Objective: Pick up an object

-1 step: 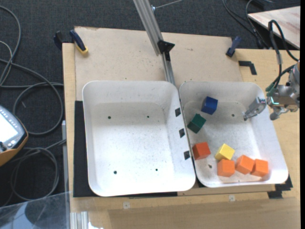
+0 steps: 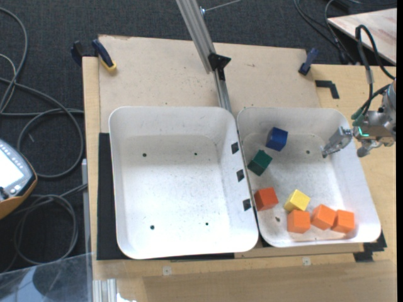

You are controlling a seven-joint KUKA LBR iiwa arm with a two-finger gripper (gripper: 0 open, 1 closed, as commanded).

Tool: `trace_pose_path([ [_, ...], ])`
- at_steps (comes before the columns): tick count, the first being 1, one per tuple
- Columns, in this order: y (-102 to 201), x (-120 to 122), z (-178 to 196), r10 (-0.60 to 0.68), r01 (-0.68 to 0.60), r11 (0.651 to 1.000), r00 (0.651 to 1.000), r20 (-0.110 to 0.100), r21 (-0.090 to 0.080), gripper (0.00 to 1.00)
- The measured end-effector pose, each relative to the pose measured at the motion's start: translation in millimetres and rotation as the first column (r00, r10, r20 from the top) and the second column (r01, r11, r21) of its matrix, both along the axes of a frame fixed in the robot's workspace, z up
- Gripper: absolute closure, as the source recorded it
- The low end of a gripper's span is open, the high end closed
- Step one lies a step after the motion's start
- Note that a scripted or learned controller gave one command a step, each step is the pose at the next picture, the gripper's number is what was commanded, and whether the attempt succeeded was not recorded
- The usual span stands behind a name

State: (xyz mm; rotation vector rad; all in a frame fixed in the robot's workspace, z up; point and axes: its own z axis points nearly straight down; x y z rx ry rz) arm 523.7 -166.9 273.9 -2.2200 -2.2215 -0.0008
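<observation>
Well left of pincer point(image 2: 345, 142): blue cube point(image 2: 276, 138), right bin point(image 2: 368, 197).

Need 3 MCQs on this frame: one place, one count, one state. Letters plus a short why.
1. Where does the blue cube lie?
A. left bin
B. right bin, far part
C. on the bench

2. How many orange cubes are in the right bin?
A. two
B. six
C. four

3. What is the state of the green cube?
A. resting on the bin floor, apart from the gripper
B. lifted above the bin
C. stacked on the yellow cube

Key: 1 B, it sits near the bin's far wall. 2 C, one by the divider, three in a near row. 3 A, it lies by the divider, the gripper at the right rim.
</observation>
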Motion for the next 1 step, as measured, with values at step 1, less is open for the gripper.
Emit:
trace_pose_path([
  [1,6.3,7.1,-48.1,0.0,0.0,1.0,1.0,-0.005,0.001,0.0],
])
